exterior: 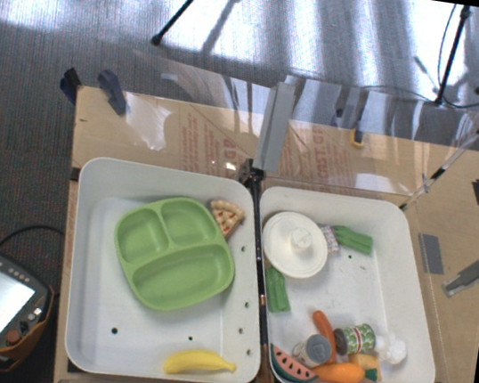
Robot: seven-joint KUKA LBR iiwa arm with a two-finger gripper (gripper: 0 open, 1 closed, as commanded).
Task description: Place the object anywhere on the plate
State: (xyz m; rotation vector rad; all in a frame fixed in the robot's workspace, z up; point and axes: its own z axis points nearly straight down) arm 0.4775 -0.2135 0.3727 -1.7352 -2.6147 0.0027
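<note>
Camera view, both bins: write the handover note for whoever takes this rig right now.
Gripper: cannot be judged from this view.
Left bin: green divided plate lies flat with nothing in its compartments. A waffle piece sits just off its upper right edge; a banana lies near the bin's front wall.
Right bin: white lid, green pieces beside it, and a cluster at the front holding a watermelon slice, carrot and a small can.
Done: nothing is on the plate yet.
Left: pick an object and set it anywhere on the plate.
</note>
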